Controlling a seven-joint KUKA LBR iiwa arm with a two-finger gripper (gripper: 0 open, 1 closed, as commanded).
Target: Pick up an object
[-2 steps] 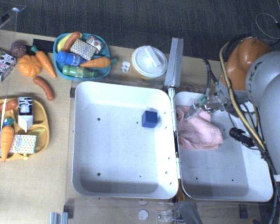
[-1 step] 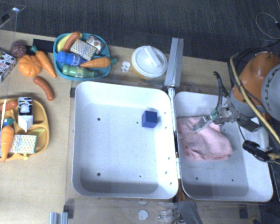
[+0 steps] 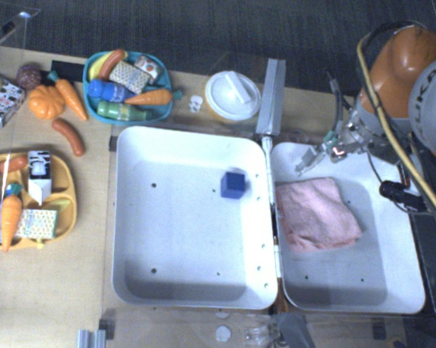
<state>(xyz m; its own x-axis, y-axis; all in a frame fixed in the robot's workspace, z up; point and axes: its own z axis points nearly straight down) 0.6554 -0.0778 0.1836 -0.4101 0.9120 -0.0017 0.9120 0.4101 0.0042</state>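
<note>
A pink folded cloth lies in the right bin, toward its left and upper part. A small blue cube sits in the left bin, near its upper right corner. My gripper hangs over the right bin's upper left corner, just above and left of the cloth. Nothing shows between its thin fingers, which point down and left. The grey arm with its orange band reaches in from the upper right.
A blue bowl of toy food and a white lidded container stand behind the left bin. A yellow tray of toy items sits at the left, with loose toy vegetables above it. A metal divider stands between the bins.
</note>
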